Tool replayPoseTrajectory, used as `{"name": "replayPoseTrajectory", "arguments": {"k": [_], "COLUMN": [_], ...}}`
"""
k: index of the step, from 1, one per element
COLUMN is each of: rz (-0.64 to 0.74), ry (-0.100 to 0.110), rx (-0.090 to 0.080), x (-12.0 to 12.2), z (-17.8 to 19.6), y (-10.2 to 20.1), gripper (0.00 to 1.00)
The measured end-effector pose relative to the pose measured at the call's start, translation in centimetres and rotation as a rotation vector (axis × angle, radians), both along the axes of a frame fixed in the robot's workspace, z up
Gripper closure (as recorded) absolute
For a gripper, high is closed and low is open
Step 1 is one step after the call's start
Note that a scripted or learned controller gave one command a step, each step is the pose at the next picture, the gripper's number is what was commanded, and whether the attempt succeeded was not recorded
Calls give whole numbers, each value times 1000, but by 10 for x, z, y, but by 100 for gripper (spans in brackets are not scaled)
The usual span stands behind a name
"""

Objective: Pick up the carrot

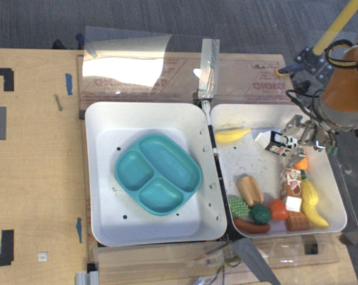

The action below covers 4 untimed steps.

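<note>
Seemingly the carrot (301,164) is the small orange piece with a green tip near the right bin's (339,218) far right side, lying just above a printed carton (291,183) and a yellow banana (312,203). The pincer (303,136) hangs just beyond it, over a black-and-white packet (279,144); whether it is apart or together I cannot tell. I judge this the approach step: next it must shift over the carrot and descend without catching the carton.
</note>
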<state>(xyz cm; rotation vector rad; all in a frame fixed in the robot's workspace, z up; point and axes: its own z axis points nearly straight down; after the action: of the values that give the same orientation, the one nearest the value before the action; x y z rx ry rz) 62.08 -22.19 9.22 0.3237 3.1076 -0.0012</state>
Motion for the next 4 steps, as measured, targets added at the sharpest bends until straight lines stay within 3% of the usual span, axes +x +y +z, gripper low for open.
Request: {"name": "replayPoseTrajectory", "arguments": {"k": [2,3,4], "rz": [-484,-483,-524], "ry": [-3,-15,7], "rx": [8,5,10], "x": [-61,-58,-71], "z": [0,13,69], "y": [-1,-1,80], "gripper": [0,100,100]}}
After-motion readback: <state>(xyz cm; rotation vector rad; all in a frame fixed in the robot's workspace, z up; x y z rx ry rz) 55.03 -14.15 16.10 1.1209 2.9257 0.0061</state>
